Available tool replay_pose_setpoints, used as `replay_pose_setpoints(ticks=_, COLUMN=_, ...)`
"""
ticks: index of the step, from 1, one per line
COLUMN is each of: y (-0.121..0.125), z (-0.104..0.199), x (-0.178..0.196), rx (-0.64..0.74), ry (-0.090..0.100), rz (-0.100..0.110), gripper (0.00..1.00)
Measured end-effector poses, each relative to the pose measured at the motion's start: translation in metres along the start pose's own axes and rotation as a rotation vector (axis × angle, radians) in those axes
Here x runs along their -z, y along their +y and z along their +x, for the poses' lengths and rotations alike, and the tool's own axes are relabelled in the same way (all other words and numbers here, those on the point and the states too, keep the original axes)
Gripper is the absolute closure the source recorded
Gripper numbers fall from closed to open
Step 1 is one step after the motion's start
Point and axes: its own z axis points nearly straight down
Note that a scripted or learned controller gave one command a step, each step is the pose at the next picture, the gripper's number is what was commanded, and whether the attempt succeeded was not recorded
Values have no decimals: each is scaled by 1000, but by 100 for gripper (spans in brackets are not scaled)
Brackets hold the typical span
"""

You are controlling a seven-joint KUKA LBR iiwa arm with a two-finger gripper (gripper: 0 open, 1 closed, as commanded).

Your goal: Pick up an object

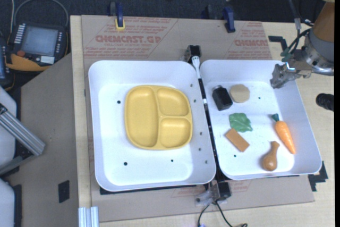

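The right bin (297, 162) holds several small items: a black block (221, 97), a tan round piece (240, 93), a green leafy piece (241, 122), an orange-brown slab (237, 140), an orange carrot (285, 135) and a brown drumstick (270, 157). My gripper (280, 77) hangs over the bin's upper right corner, apart from all of them, with nothing visibly held.
The left bin (106, 157) carries a yellow three-compartment plate (158, 116). Both bins rest on a cardboard sheet (159, 34) held by blue clamps (120, 17). A pendant with a screen (37, 42) lies off the bench at the left.
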Motion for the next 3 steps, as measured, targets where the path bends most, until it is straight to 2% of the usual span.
replay_pose_setpoints(ticks=3, y=13, z=165, x=22, rx=1, ry=0, rz=-4, gripper=100)
